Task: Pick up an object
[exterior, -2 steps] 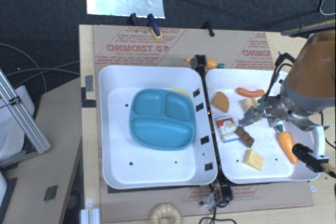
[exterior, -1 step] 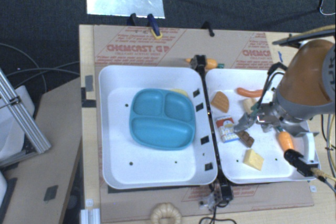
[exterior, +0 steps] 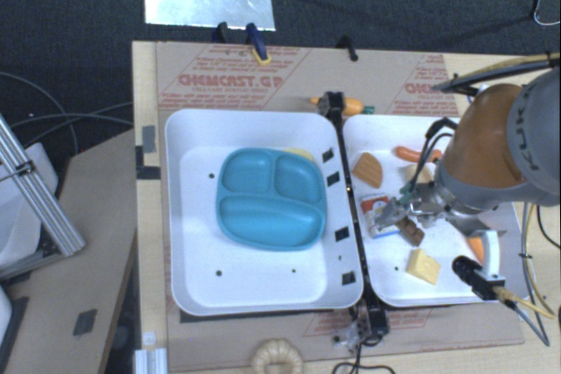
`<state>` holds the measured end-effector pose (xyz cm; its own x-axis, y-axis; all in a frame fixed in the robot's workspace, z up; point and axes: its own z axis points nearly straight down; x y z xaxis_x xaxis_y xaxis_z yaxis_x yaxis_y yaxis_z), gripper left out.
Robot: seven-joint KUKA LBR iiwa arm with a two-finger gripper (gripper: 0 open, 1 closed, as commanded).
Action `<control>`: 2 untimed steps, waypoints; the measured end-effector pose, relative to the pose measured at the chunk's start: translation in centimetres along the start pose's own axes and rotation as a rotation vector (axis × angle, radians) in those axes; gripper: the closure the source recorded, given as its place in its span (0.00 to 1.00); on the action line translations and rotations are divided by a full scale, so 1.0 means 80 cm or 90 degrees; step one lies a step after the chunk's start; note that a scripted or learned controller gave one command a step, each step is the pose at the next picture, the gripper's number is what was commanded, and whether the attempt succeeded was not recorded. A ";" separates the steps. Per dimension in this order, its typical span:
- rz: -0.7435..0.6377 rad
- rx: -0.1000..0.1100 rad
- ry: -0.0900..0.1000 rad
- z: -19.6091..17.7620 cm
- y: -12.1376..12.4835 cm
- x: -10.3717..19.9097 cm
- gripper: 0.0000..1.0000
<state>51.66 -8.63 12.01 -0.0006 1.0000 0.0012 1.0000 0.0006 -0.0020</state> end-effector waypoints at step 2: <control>0.001 -0.002 -0.001 0.032 0.001 0.000 1.00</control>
<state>51.77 -8.66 9.49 0.0008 1.0000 -0.0003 1.0000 -0.0008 0.0019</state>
